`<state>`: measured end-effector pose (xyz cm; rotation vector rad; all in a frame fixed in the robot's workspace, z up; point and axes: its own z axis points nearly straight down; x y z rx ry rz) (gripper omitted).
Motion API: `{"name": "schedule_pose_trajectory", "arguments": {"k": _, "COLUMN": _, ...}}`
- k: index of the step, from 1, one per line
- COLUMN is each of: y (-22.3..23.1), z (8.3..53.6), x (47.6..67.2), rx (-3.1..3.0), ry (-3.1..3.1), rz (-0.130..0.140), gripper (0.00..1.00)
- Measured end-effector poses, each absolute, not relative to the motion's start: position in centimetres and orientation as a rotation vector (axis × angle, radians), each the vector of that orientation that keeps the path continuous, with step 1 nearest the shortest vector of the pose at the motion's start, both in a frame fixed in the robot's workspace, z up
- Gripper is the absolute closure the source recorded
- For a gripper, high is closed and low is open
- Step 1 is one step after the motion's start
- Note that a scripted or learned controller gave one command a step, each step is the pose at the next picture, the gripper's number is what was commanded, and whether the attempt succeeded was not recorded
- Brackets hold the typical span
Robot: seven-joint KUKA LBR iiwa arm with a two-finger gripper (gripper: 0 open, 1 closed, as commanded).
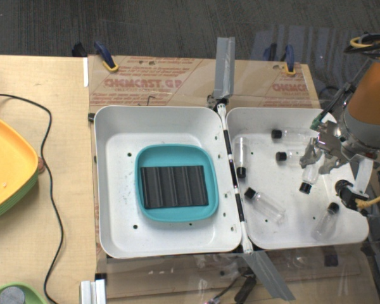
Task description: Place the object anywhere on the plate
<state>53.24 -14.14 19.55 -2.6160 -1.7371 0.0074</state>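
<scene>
While pincer [316, 160] grips it: clear vial [308, 177], black cap.

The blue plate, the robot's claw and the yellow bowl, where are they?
Blue plate [176, 215]: camera view, its front rim.
Robot's claw [313, 163]: camera view, between its fingertips.
Yellow bowl [6, 163]: camera view, its inside.
</scene>
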Motion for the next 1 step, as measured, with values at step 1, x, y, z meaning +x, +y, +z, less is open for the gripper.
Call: {"name": "schedule_pose_trajectory", "arguments": {"k": 1, "y": -14.15, "z": 19.56, "x": 53.25, "rx": -2.617, "ry": -1.737, "rz": 0.007, "gripper": 0.00}}
